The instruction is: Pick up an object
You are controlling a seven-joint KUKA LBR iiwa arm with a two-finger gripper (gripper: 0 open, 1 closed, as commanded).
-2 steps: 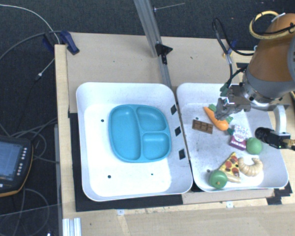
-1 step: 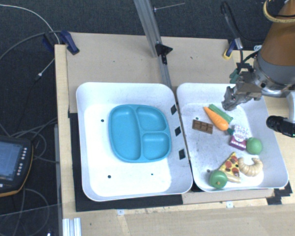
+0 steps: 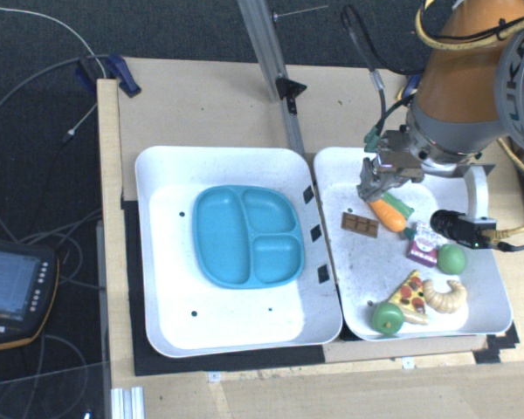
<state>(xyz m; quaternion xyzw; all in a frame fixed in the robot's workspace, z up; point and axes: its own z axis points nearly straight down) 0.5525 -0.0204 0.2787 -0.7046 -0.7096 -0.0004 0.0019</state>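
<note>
Gripper (image 3: 377, 184) sits over the carrot (image 3: 388, 212), fingers' state I can't tell. Your risk: chocolate (image 3: 361, 225) at carrot's 8 o'clock gets nudged, or the carrot rolls away.

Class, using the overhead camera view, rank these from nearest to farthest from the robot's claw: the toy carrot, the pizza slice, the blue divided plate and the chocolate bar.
1. Toy carrot, just below the claw in the right bin.
2. Chocolate bar, slightly lower, left of the carrot.
3. Pizza slice, near the right bin's front.
4. Blue divided plate, across in the left bin.
</note>
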